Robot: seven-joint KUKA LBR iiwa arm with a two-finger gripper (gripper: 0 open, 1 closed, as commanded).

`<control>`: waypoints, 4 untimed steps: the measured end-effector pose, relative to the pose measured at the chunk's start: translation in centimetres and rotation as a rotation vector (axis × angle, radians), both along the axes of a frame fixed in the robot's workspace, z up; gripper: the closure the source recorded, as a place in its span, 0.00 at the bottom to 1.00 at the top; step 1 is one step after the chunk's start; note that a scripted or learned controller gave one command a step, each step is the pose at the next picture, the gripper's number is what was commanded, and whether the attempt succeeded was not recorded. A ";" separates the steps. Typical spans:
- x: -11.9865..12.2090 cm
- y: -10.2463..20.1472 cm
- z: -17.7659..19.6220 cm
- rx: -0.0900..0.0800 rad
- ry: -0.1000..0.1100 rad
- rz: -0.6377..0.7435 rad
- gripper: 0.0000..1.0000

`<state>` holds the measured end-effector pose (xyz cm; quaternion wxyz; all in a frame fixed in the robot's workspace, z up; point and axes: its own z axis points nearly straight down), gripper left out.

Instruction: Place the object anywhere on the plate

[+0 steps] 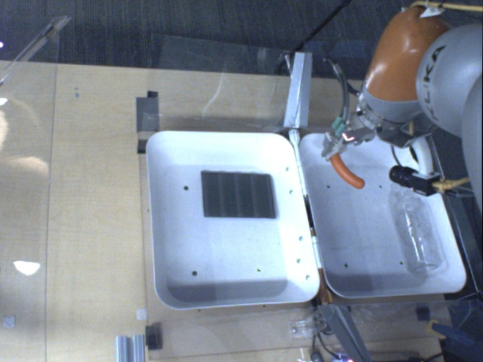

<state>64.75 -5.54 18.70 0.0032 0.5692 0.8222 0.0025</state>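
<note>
2 bins sit side by side: the left bin [166, 225] carries the dark plate [238, 194] at its middle, bare and ready as the drop spot. Over the right bin [377, 266], the gripper [337, 148] pinches the top end of the orange sausage [348, 172], which hangs slanting down, well apart from the plate; a clear bottle [416, 232] lies further right.

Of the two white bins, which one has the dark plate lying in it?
The left bin: the dark grey rectangular plate lies flat near its middle. The right bin instead holds an orange sausage-shaped object under the gripper and a clear plastic bottle.
</note>
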 end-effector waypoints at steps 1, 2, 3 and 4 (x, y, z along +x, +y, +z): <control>0.5 5.0 11.7 -0.003 -0.004 0.263 1.00; 0.7 5.2 12.9 -0.004 -0.013 0.267 1.00; -4.2 10.2 12.7 -0.002 0.000 0.283 1.00; -6.1 14.6 9.8 -0.002 0.000 0.466 1.00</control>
